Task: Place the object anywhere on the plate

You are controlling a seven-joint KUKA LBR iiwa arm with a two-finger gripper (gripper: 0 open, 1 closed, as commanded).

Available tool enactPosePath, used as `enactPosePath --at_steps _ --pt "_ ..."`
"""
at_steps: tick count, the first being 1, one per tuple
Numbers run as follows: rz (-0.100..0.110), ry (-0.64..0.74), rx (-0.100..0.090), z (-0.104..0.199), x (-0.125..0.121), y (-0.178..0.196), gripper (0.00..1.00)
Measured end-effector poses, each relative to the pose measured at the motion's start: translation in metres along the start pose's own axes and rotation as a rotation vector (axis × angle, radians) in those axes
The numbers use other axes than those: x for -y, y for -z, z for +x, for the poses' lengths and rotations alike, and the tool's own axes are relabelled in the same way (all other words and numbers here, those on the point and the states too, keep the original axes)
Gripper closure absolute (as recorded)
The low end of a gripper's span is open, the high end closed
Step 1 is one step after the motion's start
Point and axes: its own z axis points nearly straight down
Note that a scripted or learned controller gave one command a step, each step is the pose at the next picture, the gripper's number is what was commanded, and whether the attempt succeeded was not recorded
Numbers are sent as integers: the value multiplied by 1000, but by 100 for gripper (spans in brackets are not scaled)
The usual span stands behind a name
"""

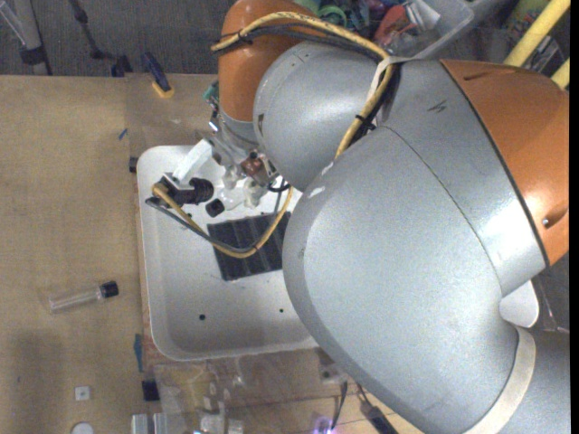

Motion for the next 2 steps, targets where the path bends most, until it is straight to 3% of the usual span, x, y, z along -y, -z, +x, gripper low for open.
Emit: enactPosePath --at_steps 1,2 --pt "-10 276 -15 -106 69 -63 100" --pt "5 577 6 -167 53 -34 100"
